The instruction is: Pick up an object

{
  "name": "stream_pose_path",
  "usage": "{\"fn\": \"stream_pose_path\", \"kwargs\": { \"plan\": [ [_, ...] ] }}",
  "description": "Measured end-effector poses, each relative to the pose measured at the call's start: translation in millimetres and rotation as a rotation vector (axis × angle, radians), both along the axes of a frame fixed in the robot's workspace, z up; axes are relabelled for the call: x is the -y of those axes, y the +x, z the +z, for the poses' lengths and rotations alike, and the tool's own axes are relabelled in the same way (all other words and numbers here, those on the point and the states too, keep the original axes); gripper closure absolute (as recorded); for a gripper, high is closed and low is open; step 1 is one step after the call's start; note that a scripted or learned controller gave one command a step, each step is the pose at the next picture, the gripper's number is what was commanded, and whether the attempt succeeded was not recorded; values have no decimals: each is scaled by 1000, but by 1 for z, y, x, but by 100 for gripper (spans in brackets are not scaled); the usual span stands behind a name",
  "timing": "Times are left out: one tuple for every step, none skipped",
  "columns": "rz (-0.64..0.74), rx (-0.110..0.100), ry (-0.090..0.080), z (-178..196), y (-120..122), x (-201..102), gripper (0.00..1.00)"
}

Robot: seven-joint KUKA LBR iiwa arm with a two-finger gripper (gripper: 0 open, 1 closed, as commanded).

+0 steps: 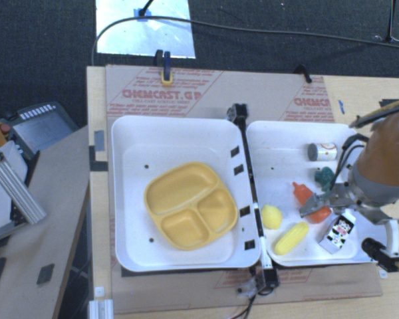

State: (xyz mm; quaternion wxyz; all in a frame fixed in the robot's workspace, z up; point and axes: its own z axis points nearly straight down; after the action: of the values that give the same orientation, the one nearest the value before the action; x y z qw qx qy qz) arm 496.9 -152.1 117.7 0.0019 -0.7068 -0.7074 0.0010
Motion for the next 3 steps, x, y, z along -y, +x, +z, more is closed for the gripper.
{"fn": "stream_pose_path", "kwargs": {
  "plan": [
    [-1,3,0,-35,0,0,0],
    [0,8,-1,-22,2,0,100],
    [0,11,-4,31,6,11,100]
  ]
}}
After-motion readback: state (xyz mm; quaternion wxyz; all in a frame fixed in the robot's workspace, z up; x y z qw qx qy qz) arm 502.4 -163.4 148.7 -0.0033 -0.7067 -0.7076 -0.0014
